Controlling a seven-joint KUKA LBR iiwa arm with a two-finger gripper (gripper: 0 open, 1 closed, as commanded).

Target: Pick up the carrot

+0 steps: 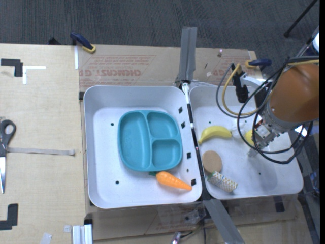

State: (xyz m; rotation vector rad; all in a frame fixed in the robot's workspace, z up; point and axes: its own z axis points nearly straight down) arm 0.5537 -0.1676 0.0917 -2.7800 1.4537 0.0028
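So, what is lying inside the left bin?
The left bin holds a teal divided plate and the carrot, which lies at the plate's near edge. The bin floor under the plate is covered, so anything there cannot be seen.

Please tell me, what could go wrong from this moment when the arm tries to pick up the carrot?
1. The carrot lies in the left bin, touching the teal divided plate; a finger may hit the plate's rim and push the carrot away.
2. The end effector is over the right bin, so the arm must cross the wall between the bins and could clip it.
3. The carrot is round and tapered, so it may slip out.
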